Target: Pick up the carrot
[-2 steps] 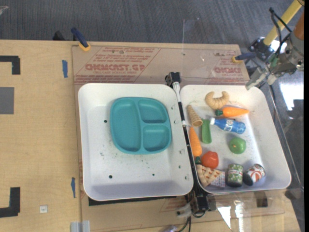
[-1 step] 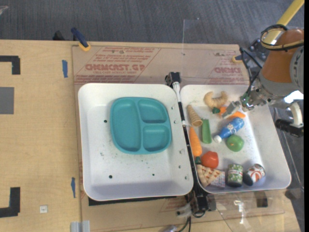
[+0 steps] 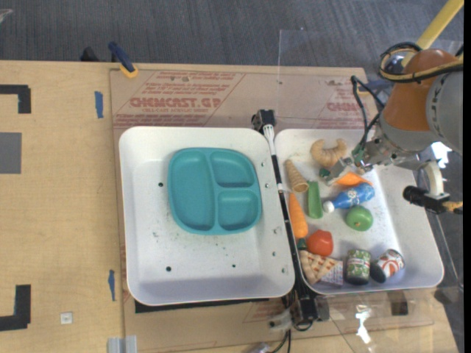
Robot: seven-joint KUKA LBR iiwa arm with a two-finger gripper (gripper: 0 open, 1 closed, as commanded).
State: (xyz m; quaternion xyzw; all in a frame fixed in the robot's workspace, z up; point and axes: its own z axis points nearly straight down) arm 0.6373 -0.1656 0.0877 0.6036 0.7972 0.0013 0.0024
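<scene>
Item one, gripper (image 3: 362, 158): you find it low over the far side of the right bin (image 3: 421, 250), wrist and cables massed above it; whether it is parted or closed you cannot tell.

Item two, carrot (image 3: 297, 215): well to the gripper's left and nearer the camera, lying lengthwise hard against the wall the two bins share (probably rolled there).

Item three, clutter between: a green pod (image 3: 314, 199), a blue bottle (image 3: 352, 195) and a small orange piece (image 3: 352, 179) just beside the gripper, a croissant (image 3: 328, 151), an ice-cream cone (image 3: 295, 175); a tomato (image 3: 320, 242) touches the carrot's near end.

Item four, room: your approach is pinched by the wall on one side; the pod side looks freer.

Item five, left bin (image 3: 140, 197): holds a teal divided plate (image 3: 215, 190).
</scene>
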